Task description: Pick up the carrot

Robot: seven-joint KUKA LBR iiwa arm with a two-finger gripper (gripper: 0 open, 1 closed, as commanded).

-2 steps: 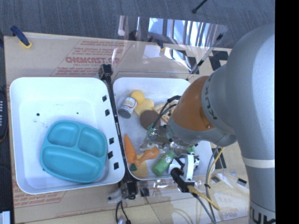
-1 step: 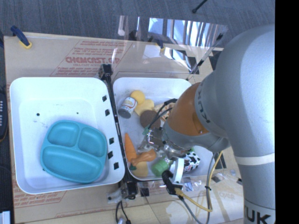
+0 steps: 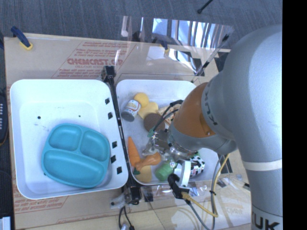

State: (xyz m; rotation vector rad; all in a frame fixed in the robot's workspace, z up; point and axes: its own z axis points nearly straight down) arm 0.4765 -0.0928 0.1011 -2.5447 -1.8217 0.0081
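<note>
Camera view: long orange plastic carrot (image 3: 133, 151) lies along left wall of right-hand shallow white bin (image 3: 188, 86), near its front-left corner. Second orange piece (image 3: 150, 160) beside it, under wrist. I read step as descent. Two-finger gripper (image 3: 163, 150) hidden, grip state unknown. Next: align over carrot, avoid green toy (image 3: 164, 170).

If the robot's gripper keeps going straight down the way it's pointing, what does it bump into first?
Probably the carrot, or the orange piece beside it: the gripper hangs over the right bin just above that pile. Depth is hard to judge.
</note>
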